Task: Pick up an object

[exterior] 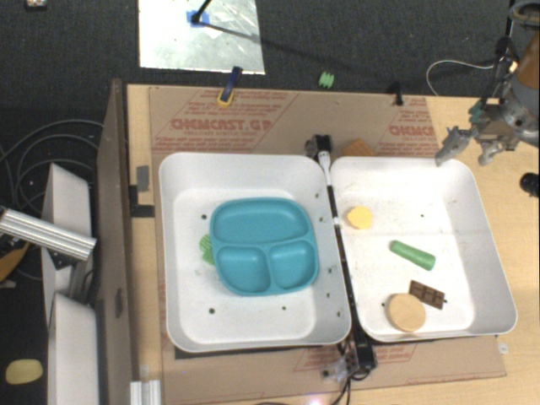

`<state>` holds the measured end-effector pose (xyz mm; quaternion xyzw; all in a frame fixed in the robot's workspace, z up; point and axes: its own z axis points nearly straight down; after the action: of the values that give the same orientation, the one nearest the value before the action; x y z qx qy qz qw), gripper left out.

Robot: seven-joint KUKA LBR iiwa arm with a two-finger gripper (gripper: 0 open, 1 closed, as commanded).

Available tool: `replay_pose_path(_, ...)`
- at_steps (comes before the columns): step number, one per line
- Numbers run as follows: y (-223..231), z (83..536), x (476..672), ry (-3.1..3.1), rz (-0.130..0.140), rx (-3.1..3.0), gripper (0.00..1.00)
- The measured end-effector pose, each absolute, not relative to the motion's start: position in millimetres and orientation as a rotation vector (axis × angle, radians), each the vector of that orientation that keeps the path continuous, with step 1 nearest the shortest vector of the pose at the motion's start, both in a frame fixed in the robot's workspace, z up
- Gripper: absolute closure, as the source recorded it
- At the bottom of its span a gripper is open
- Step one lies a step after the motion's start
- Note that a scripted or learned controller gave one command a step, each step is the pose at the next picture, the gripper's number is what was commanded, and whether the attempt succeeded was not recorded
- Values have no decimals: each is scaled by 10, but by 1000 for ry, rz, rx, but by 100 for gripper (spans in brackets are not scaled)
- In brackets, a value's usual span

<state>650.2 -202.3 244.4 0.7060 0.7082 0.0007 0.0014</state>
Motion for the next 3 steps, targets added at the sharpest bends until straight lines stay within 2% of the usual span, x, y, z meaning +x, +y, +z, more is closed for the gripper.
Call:
replay_pose_path(1,-1837,845,5926,2232,-10,2230,0)
replay_pose_path(2,-1514,1151,5578,2224,1,2221,0)
replay_pose_path(3,-1476,828,5522,2223,-1,2222,0)
